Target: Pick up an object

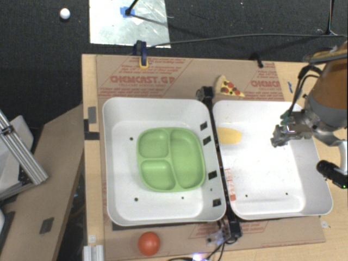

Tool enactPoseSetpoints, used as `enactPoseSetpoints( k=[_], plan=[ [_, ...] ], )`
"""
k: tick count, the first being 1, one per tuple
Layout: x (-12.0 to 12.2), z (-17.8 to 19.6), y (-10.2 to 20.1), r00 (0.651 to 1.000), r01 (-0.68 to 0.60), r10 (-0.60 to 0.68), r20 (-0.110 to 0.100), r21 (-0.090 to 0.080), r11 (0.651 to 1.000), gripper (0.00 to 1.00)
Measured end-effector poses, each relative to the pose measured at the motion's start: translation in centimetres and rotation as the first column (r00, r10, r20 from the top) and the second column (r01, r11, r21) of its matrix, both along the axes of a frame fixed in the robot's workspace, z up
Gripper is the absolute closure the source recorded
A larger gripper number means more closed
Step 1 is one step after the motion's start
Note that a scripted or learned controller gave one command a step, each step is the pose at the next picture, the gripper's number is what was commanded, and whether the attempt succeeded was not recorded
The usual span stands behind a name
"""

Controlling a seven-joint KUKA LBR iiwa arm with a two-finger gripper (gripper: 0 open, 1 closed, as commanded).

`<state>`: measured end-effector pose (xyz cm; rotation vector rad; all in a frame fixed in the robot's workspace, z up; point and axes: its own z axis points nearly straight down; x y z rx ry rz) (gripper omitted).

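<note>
The gripper (278,136) hovers in the right bin (272,200), away from the yellow piece (229,136) at that bin's left wall, so the approach remains: shift left, then descend.

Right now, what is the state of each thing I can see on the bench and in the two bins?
green divided plate: lying flat in the left bin, nothing on it.
yellow object: lying in the right bin, near its left wall, untouched.
tool: over the right bin, apart from the yellow object.
pizza slice toy: on the board behind the bins.
red ball: on the board in front of the left bin.
</note>
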<state>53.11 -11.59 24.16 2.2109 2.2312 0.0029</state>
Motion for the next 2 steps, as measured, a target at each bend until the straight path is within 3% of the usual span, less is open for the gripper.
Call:
enactPoseSetpoints(
  k=[2],
  plan=[
    [-0.8, 0.2, 11.1, 1.000, -0.001, 0.001, -0.001, 0.001, 1.000, 1.00]
  ],
)
